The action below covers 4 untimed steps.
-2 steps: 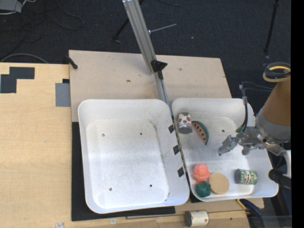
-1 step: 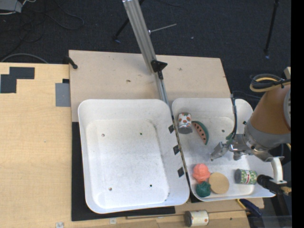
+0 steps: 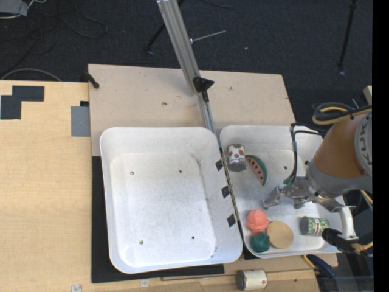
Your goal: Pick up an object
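Claw (image 3: 271, 198) low in the right bin (image 3: 276, 140); cannot tell if spread or pinching. Just near and left: pink ball (image 3: 257, 219). Closest thing to grab.

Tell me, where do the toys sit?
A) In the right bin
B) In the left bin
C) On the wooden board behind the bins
A: the pink ball, green ball, tan disc and watermelon slice all lie in the right bin.
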Each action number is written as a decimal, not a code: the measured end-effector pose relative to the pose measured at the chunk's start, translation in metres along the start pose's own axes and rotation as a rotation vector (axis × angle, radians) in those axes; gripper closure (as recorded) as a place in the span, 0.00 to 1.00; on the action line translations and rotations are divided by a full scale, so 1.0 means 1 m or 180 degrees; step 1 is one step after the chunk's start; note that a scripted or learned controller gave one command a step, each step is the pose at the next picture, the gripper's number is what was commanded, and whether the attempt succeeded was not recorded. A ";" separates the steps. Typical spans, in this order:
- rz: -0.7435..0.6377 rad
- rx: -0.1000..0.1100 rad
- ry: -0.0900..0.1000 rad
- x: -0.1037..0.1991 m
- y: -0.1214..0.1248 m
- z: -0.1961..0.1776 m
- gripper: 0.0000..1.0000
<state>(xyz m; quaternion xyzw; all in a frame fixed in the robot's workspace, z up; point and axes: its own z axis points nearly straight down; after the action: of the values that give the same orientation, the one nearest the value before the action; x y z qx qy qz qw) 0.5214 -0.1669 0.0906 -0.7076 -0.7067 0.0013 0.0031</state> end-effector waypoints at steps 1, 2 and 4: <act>0.0012 0.0013 0.0007 -0.001 0.000 -0.008 1.00; -0.0009 -0.0015 -0.0008 -0.006 0.010 -0.058 1.00; -0.0012 -0.0009 -0.0007 0.003 0.013 -0.129 1.00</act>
<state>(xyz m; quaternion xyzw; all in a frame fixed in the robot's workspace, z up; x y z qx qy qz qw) 0.5349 -0.1645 0.2192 -0.7062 -0.7080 0.0011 0.0013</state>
